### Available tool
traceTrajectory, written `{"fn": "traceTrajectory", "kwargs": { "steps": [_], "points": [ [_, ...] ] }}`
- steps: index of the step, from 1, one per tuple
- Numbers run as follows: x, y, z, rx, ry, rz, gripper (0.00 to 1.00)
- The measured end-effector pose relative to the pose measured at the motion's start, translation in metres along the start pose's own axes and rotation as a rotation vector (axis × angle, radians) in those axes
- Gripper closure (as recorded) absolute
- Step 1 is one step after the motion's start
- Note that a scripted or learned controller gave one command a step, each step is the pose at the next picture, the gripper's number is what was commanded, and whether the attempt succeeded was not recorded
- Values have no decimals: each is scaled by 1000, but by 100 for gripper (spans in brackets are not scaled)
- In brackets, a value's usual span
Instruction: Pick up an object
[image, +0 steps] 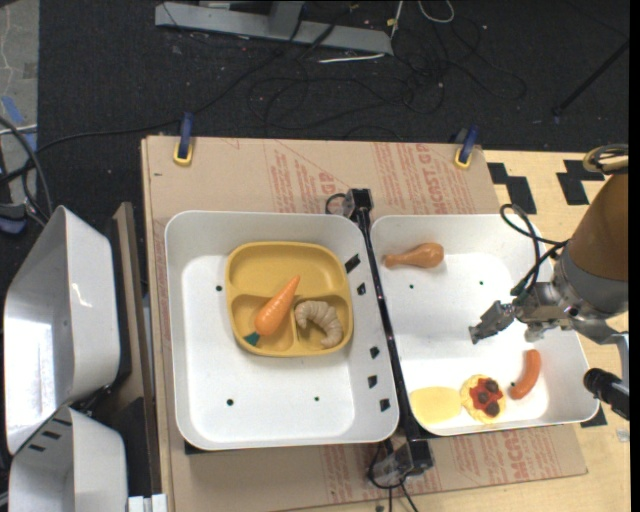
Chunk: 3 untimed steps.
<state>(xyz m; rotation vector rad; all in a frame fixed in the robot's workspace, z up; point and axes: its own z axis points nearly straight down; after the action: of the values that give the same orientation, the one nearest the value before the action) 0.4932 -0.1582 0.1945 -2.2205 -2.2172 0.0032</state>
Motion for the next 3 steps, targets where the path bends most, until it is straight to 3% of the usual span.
{"fn": "traceTrajectory", "kwargs": {
  "steps": [1, 2, 3],
  "points": [
    [3, 10, 55, 0, 0, 0, 0],
    [3, 10, 42, -4, -1, 1, 100],
    [7, 11, -20, -10, -3, -5, 100]
  ]
}}
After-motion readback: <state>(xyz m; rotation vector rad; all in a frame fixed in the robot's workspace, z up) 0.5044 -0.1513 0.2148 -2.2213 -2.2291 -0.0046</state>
